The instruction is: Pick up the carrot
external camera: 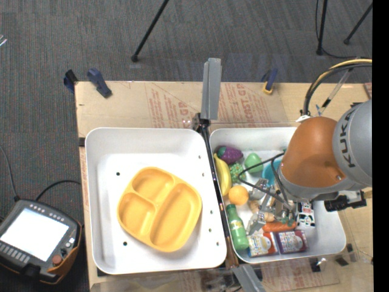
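Gripper (265, 215) above carrot (279, 227) (right bin (335, 239))

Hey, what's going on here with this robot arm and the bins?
A grey and orange arm reaches in from the right over the right bin, which is cluttered with toy food. Its tool hangs low over the pile, just above the carrot, near an orange, a banana and a green bottle. The carrot lies in the bin, not lifted. The left bin holds a yellow divided tray.
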`<action>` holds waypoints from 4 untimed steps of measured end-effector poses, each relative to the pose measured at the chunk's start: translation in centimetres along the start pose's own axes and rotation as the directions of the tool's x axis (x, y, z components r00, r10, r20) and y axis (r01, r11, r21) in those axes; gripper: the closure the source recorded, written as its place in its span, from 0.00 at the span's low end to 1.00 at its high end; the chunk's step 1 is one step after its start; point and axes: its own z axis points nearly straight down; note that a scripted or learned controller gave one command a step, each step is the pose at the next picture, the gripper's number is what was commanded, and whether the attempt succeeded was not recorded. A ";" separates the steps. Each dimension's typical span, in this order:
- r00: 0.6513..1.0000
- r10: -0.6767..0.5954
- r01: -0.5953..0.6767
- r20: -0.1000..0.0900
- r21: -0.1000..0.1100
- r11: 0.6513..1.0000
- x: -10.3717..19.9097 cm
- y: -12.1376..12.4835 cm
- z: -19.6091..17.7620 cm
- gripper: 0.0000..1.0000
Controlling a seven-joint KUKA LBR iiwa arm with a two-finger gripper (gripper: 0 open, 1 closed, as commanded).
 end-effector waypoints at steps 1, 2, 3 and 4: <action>1.000 -0.006 0.006 -0.002 -0.001 1.000 0.0 0.1 -0.9 1.00; 0.968 -0.253 0.253 0.000 -0.004 0.968 5.7 4.6 -10.0 1.00; 0.941 -0.338 0.338 0.007 -0.001 0.941 4.2 0.6 -19.3 1.00; 0.941 -0.339 0.339 0.000 -0.004 0.941 4.3 0.6 -18.9 0.00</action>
